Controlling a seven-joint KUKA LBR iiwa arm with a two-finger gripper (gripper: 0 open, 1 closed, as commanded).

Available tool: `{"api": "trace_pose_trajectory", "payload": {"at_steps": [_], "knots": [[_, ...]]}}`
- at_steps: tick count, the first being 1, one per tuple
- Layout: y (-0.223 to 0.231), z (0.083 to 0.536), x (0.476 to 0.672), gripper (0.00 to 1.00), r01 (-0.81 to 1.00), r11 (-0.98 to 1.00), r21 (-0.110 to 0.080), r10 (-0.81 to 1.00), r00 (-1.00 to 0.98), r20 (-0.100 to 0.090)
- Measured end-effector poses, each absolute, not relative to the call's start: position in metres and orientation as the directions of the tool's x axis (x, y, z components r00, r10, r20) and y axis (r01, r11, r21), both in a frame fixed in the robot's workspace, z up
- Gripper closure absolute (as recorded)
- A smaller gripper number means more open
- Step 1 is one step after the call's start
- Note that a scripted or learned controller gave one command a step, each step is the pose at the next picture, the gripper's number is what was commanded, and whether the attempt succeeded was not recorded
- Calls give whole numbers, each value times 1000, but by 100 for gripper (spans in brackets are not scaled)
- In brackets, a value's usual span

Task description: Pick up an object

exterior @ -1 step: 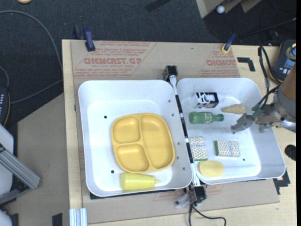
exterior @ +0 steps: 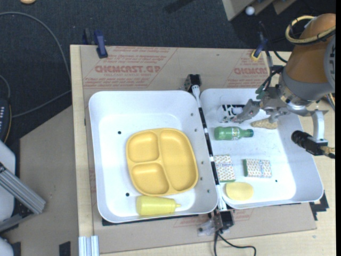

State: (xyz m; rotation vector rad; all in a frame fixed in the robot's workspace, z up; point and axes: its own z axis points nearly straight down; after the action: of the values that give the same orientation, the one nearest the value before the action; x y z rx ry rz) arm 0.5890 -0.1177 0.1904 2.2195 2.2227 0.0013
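Metal fingers of the gripper (exterior: 254, 110) hang low over the far part of the right white bin (exterior: 303, 188); whether they are apart or together cannot be told, and nothing shows between them. The grey arm with the orange band (exterior: 311, 47) reaches in over that bin's far right corner.

Just beside the fingertips, toward the near side, a green plastic bottle (exterior: 232, 133) lies on its side near the bin's left wall. A tan flat piece (exterior: 264, 124) lies just right of the bottle's cap end, under the wrist. A black-and-white patterned item (exterior: 231, 110) sits at the far left of this bin. Nearer the front edge lie two small patterned packets (exterior: 224, 168) (exterior: 258, 168), and a pale yellow oval (exterior: 239, 190) rests in the front left corner.

In the left white bin (exterior: 106, 116), a yellow three-compartment plastic tray (exterior: 161, 160) lies in the middle, with a yellow squeeze bottle (exterior: 155, 205) on its side along the front edge.
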Motion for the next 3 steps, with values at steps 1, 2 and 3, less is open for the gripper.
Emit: {"api": "trace_pose_trajectory", "payload": {"at_steps": [1,2,3], "knots": [[-113,106,664,0,1000,1,20,1000,0,-2],[-107,99,676,0,999,1,34,1000,-1,-4],[-188,175,662,0,1000,0,3,1000,0,-2]]}}
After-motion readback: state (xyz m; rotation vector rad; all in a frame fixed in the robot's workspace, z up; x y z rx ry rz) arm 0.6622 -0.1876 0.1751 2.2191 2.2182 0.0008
